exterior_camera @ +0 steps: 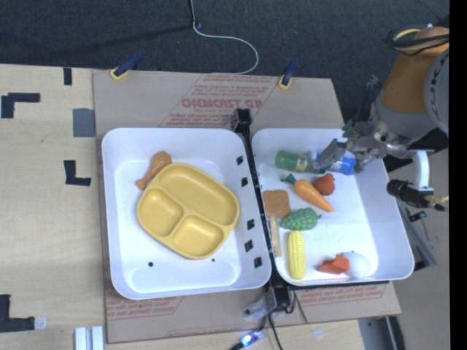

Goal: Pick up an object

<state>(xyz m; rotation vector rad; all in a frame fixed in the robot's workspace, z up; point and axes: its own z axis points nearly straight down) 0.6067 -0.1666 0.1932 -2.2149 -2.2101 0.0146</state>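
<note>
The right bin point(392, 228) holds several toy foods. A green bottle point(292, 160) lies at its far side, with a blue item point(345, 166) to its right. A red tomato point(325, 184) and an orange carrot point(312, 195) sit just below them. My gripper point(330, 155) hangs low over the bin's far part, between the green bottle and the blue item and just above the tomato. Nothing visibly sits in it. The arm's orange band point(408, 79) shows at the upper right.
Further toys lie in the right bin: a brown bread slice point(276, 203), a green vegetable point(300, 219), a corn cob point(296, 254), a red piece point(333, 265) and a white egg point(359, 264). In the left bin point(120, 217) are a yellow divided plate point(188, 210) and a drumstick point(153, 168).
</note>
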